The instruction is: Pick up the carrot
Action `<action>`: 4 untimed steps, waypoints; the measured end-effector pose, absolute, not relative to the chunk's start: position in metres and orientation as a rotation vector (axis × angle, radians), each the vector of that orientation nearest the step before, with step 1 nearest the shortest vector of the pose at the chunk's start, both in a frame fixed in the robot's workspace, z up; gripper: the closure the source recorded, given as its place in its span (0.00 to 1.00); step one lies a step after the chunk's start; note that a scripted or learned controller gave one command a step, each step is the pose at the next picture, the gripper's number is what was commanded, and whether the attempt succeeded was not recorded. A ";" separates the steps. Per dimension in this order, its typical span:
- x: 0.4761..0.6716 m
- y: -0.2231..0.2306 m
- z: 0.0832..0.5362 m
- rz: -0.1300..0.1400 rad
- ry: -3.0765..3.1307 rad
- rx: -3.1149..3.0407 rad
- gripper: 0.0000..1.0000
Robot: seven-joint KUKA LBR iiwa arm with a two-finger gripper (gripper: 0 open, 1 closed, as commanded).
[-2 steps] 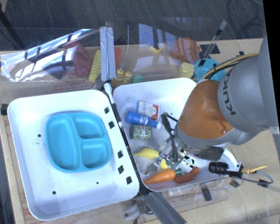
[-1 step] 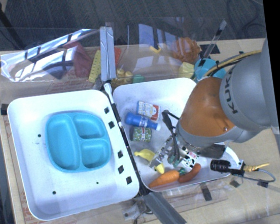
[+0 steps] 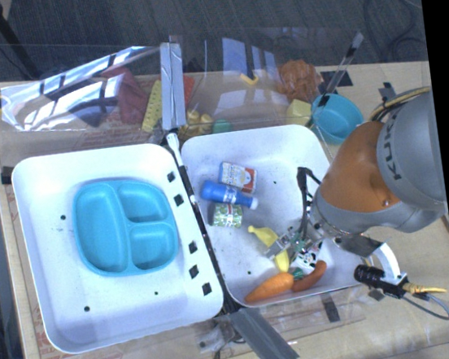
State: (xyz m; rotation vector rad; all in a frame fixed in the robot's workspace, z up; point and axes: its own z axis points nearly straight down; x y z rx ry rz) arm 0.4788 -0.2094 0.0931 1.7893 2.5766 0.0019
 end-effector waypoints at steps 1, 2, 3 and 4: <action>0.479 -0.210 0.093 0.003 2.380 2.043 1.00; 0.479 -0.210 0.093 0.003 2.380 2.043 0.00; 0.477 -0.153 0.091 0.000 2.622 1.737 0.00; 0.477 -0.167 0.091 0.001 2.994 0.965 0.00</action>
